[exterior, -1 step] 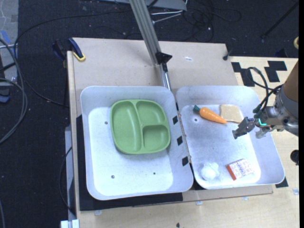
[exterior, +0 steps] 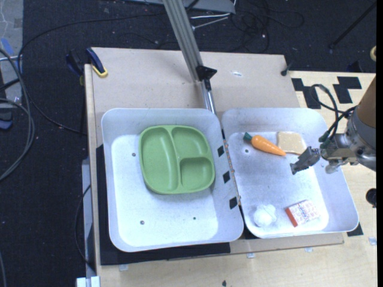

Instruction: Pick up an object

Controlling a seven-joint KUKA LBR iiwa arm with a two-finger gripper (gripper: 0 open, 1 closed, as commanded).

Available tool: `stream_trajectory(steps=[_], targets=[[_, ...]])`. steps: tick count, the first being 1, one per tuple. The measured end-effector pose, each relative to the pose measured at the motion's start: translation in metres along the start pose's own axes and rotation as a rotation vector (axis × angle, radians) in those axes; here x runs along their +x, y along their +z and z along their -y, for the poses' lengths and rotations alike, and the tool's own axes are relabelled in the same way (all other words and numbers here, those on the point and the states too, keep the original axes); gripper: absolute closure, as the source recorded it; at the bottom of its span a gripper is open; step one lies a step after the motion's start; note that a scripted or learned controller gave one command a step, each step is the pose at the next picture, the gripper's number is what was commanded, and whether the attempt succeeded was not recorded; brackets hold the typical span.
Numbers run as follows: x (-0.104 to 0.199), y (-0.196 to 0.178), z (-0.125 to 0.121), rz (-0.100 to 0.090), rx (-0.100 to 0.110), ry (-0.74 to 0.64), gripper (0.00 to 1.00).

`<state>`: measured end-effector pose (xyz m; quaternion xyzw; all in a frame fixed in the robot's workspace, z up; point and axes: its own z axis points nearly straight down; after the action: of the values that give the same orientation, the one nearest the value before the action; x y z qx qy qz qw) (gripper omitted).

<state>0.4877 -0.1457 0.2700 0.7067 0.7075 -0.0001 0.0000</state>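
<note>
The carrot is laid slantwise — green tip up-left, smooth orange body tapering down-right — beside a tan slice. How far the gripper is parted cannot be told; nothing is seen held.

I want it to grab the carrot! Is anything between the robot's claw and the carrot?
Nothing visible blocks it. The gripper hovers over the right bin, with bare bin floor between it and the carrot. The bread slice touches the carrot's far end.
</note>
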Motion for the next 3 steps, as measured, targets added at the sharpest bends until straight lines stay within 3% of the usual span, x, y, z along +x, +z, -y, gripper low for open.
stream_trajectory(steps=[2,3], targets=[[0.007,0.126,-0.003,-0.002,0.007,0.003,0.0],[0.007,0.178,-0.003,0.001,0.0,0.003,0.0]])
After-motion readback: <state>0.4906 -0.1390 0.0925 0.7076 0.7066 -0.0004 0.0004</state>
